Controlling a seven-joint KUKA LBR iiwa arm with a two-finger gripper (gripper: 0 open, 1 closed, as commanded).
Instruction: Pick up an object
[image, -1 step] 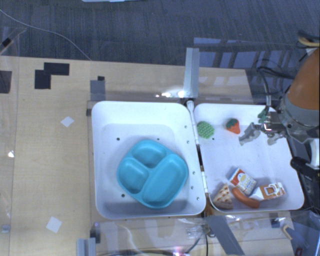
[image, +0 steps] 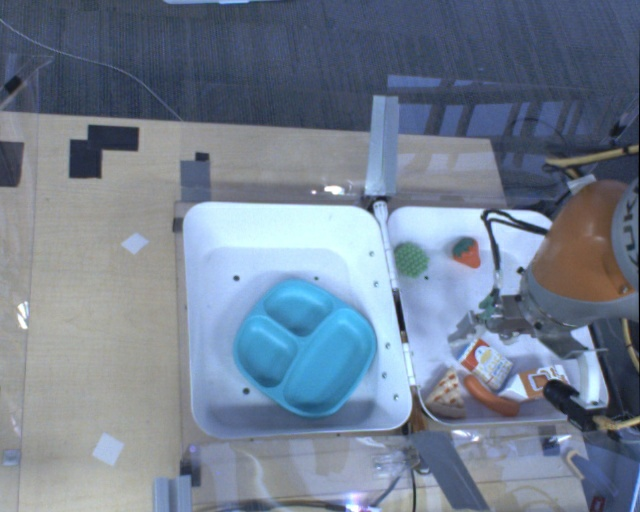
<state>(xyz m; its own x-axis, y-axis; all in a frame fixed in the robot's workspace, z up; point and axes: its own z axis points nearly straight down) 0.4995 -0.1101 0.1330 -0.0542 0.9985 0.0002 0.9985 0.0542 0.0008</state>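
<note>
Blue divided plate (image: 305, 347) in left bin (image: 215, 300); arm (image: 590, 250) over right bin (image: 432, 300).

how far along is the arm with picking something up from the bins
Nothing looks picked up yet. The gripper is down in the right bin, just above the small carton, hot dog and pizza slice. No object shows between its fingers. Grasping and lifting remain.

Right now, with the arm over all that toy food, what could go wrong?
The gripper hangs over a tight cluster: a small carton, a hot dog and a pizza slice crowd together, so it might catch two or knock one aside. They lie near the right bin's front wall, which may block it.
</note>
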